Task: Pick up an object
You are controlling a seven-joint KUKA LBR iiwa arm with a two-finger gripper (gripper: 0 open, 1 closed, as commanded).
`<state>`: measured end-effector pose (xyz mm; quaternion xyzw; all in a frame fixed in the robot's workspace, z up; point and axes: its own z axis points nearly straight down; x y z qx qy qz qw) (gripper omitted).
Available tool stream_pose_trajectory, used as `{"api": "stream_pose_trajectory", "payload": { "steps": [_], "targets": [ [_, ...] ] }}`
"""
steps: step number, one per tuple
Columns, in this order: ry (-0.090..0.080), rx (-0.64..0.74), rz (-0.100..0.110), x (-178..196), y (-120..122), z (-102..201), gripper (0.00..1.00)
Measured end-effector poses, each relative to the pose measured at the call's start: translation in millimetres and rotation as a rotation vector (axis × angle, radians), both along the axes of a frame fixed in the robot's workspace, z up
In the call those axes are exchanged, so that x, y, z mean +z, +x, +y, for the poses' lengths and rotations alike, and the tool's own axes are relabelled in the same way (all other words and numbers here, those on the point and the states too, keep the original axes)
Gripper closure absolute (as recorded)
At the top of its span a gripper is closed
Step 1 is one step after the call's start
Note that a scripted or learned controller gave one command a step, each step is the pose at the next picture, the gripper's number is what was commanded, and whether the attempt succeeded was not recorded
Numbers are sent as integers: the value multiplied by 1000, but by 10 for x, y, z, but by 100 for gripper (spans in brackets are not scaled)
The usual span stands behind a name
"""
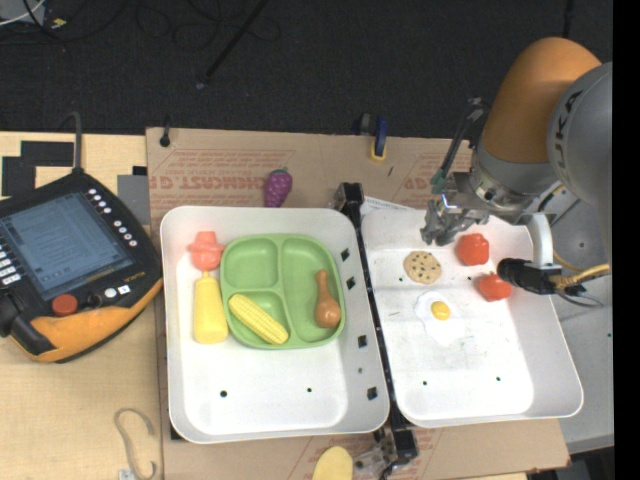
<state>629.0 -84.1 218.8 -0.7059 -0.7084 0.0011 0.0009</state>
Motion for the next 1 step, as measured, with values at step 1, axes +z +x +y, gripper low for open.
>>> {"api": "stream_pose_trajectory", "payload": {
  "steps": [1],
  "targets": [
    [1, -3, 0, -13, -40, 27, 100]
  ]
}}
